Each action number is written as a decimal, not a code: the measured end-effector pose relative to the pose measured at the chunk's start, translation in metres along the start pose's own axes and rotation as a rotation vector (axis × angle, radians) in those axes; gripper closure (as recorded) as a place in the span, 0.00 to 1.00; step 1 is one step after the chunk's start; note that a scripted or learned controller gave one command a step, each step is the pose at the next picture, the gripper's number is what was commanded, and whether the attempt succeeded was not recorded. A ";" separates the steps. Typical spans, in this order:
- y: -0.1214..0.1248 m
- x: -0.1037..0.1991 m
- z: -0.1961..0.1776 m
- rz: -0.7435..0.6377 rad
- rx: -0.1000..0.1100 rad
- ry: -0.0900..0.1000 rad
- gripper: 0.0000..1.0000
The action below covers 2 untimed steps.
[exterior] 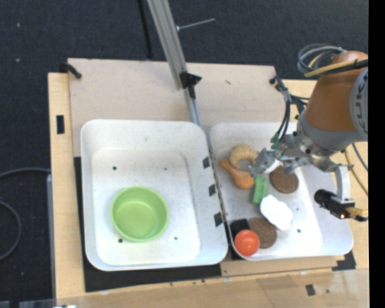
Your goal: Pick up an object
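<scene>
My gripper hangs over the right bin, near its middle, just above a green block and next to a brown round disc. An orange carrot-like piece and a tan curved piece lie to its left. A white lump, a second brown disc and a red-orange ball sit toward the bin's front. Nothing shows between the fingers.
The left bin holds a green bowl. A slanted metal pole rises between the bins at the back. Cables and a black fitting hang at the right side of the right bin.
</scene>
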<state>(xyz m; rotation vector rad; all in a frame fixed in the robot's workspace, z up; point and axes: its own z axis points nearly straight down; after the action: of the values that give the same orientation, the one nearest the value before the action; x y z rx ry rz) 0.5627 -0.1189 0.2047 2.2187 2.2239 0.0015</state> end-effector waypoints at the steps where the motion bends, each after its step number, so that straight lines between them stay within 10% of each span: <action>1: 0.000 0.000 0.000 0.002 -0.001 0.000 0.00; 2: -0.003 -0.006 0.044 0.004 0.005 -0.002 0.00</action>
<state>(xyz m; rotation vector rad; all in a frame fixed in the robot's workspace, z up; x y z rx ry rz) 0.5598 -0.1254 0.1609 2.2245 2.2216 -0.0058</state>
